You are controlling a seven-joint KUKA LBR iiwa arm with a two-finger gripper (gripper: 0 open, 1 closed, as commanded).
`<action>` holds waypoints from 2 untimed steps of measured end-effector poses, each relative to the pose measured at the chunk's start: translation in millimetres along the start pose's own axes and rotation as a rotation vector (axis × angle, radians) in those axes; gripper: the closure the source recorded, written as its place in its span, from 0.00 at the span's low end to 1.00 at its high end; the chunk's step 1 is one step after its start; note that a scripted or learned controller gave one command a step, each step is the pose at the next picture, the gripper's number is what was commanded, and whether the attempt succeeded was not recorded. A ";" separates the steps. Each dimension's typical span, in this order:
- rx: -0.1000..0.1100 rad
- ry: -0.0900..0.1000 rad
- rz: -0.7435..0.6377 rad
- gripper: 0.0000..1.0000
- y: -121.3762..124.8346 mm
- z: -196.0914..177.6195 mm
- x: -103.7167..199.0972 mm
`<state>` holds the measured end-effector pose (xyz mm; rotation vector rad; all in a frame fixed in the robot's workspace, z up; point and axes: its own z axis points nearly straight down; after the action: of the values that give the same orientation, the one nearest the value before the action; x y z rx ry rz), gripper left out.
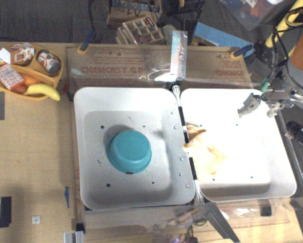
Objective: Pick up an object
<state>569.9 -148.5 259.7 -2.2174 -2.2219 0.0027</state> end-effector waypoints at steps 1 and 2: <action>-0.001 -0.001 -0.011 0.00 -9.6 101.1 50.7; -0.015 -0.001 -0.011 0.00 -32.2 169.6 25.0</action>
<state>537.2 -123.5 90.2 -2.2132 -2.2418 -0.0136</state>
